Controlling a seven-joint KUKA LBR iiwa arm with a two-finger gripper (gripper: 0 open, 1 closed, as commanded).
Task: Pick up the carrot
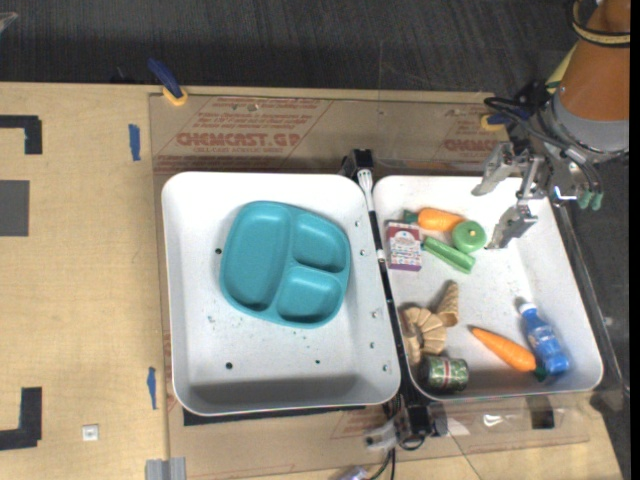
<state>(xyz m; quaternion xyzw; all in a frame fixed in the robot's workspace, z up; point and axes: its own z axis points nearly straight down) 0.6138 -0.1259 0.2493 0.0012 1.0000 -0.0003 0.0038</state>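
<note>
A: Where's the carrot [504, 348]?

B: Low in the right bin [580, 298], well below the gripper [509, 200], beside a blue bottle [543, 337]. Fingers spread, holding nothing. Looks like the approach step; next it needs to travel down over it.

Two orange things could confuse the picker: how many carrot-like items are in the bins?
2, both in the right bin. One carrot lies near the front, beside the blue bottle. Another orange piece lies at the back, by the green items. Nothing seems hidden.
</note>
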